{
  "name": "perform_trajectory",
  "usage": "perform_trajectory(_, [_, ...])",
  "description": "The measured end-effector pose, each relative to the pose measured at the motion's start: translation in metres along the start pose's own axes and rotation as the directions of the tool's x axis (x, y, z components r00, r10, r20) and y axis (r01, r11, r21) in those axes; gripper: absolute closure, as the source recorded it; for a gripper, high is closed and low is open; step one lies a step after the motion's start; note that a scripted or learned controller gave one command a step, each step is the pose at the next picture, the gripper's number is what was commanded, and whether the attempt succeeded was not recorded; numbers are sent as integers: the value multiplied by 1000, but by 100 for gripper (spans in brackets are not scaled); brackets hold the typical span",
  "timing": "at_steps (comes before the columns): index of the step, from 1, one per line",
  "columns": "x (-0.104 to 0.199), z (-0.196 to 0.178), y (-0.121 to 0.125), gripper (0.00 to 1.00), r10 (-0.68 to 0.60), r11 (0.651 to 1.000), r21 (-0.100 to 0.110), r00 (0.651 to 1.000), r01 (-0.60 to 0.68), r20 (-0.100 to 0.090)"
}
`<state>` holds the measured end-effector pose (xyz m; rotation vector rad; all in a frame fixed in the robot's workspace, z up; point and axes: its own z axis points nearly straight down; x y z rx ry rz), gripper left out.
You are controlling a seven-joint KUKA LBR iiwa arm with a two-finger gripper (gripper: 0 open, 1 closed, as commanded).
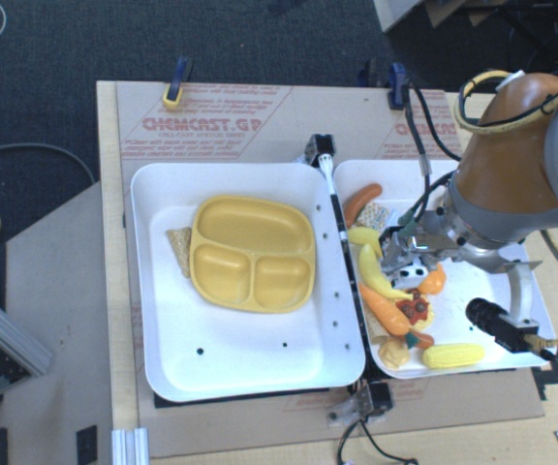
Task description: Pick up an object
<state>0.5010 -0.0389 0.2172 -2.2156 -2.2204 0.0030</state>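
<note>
— Where are you, as the overhead camera has it?

— Down in the right bin (536,303), reaching in from the right. My gripper (402,250) sits low over the toy food heaped along that bin's left side.

— And what is under you?

— A crowd. A yellow banana (368,263) lies along the bin's left wall, an orange carrot (386,310) just below it and touching it, a reddish sausage (362,201) further up, and a black-and-white toy (412,277) right beside my tip. An ear of corn (452,356) lies apart, near the front wall. Any of these would do as the object (the task names none in particular).

— Have you got hold of one?

— I cannot tell. My wrist covers that spot, so whether I am released, clenched or grasping something is hidden from this angle.

— What could go wrong?

— I judge the crowding to be the main risk. The pieces touch, so a close could catch two at once, or nudge the banana against the wall and slide off its curved skin. A shallow pinch on a rounded toy may slip on lifting.

— And the left bin (153,289)?

— It holds a yellow divided plate (253,253) with a tan piece (179,247) peeking from under its left edge, well apart from me.
</note>
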Motion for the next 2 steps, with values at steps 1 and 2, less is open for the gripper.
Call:
perform_trajectory(1, [22,-17,-17,100,0,1000,-1,1000,0,0])
perform_trajectory(2, [15,0,-23,100,4,1000,0,1000,-4,1])
